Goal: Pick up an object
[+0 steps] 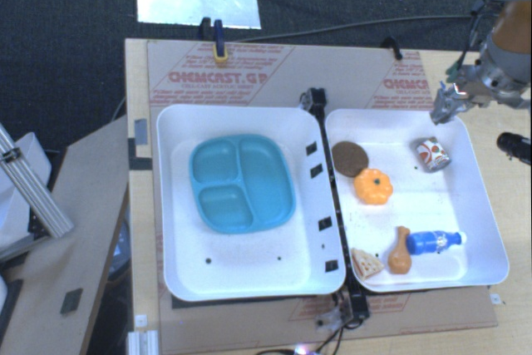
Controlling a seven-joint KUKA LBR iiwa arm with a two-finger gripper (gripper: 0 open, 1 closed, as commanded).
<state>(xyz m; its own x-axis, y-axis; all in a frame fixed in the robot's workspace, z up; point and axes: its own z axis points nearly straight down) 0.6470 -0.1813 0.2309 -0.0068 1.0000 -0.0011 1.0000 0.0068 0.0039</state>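
My gripper (442, 110) hangs over the far right rim of the right bin (486, 204), with nothing seen between its fingers. Just below and left of it lies a small red-and-white can (432, 154) on its side. Further left in the same bin sit a brown round cookie (350, 158) and an orange pumpkin (374, 186). Near the front lie a blue bottle (432, 242), a tan drumstick (401, 251) and a sandwich wedge (366, 263).
The left bin (179, 262) holds a blue divided plate (242, 183). A row of black clips (320, 197) runs along the divider between the bins. A blue-and-yellow clamp (219, 41) stands at the bench's back edge.
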